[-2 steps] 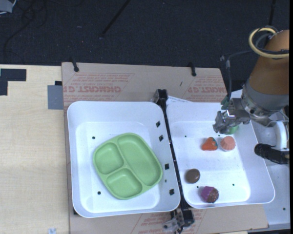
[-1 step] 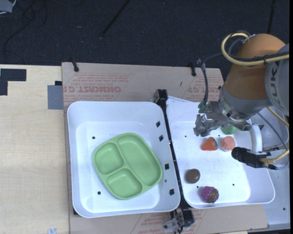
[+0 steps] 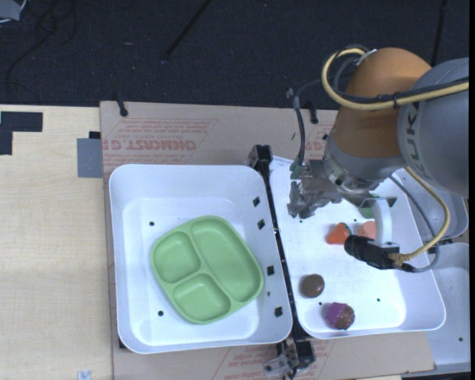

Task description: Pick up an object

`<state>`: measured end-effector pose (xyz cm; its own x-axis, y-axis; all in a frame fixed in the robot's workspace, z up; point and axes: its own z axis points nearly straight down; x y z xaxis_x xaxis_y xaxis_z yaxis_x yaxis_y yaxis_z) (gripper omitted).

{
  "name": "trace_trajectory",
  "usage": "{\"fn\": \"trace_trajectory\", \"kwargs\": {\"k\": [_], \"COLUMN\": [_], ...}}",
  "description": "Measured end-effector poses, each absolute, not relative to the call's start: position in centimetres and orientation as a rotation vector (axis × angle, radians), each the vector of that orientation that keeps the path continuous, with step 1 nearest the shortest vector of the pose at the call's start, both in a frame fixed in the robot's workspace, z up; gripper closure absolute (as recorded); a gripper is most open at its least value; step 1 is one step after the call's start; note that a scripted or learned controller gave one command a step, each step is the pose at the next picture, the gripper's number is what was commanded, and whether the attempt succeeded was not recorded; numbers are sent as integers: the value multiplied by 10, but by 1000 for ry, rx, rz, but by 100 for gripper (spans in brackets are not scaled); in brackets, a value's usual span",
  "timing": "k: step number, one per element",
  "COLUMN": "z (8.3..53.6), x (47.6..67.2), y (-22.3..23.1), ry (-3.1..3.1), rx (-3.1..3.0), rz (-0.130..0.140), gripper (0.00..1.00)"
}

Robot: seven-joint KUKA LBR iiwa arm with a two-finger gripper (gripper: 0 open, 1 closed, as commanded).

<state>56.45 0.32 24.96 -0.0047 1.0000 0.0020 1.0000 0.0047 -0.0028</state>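
White plastic bins sit side by side, two in all. One green three-compartment plate (image 3: 207, 269) lies in the left bin (image 3: 134, 212). The right bin (image 3: 396, 311) holds one brown round object (image 3: 312, 285), one purple round object (image 3: 339, 315) and one orange-and-pink piece (image 3: 351, 232), partly hidden by the arm. The gripper (image 3: 301, 204) hangs over the right bin's upper left; how far its fingers are spread cannot be told, and nothing is visibly pinched.
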Motion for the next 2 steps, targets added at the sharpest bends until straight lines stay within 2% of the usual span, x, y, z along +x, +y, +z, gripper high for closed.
{"fn": "trace_trajectory", "kwargs": {"k": [2], "z": [245], "x": [554], "y": [111], "ry": [-2223], "rx": [-2213], "rz": [5], "gripper": [100]}}
